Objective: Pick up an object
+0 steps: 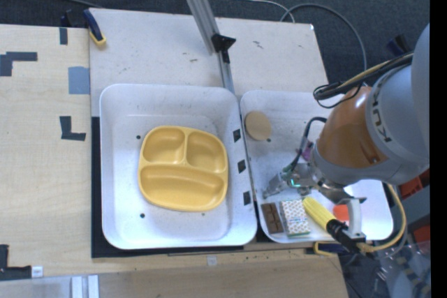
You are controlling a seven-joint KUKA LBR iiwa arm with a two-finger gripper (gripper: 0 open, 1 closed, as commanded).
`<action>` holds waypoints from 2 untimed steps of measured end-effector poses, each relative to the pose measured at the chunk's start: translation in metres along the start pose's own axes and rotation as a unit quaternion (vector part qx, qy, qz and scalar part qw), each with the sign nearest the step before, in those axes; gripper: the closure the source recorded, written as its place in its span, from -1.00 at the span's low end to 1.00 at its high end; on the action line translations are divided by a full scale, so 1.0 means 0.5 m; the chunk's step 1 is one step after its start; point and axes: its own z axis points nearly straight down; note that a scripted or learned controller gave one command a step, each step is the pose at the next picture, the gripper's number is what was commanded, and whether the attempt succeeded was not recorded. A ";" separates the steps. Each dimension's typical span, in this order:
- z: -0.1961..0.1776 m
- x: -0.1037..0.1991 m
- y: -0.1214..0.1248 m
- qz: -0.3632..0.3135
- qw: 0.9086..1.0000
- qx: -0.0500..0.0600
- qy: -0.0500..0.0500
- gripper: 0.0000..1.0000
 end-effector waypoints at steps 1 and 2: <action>0.000 0.000 0.000 0.000 1.000 0.000 0.000 -1.00; 0.000 -0.007 0.000 -0.001 1.000 0.000 0.001 -1.00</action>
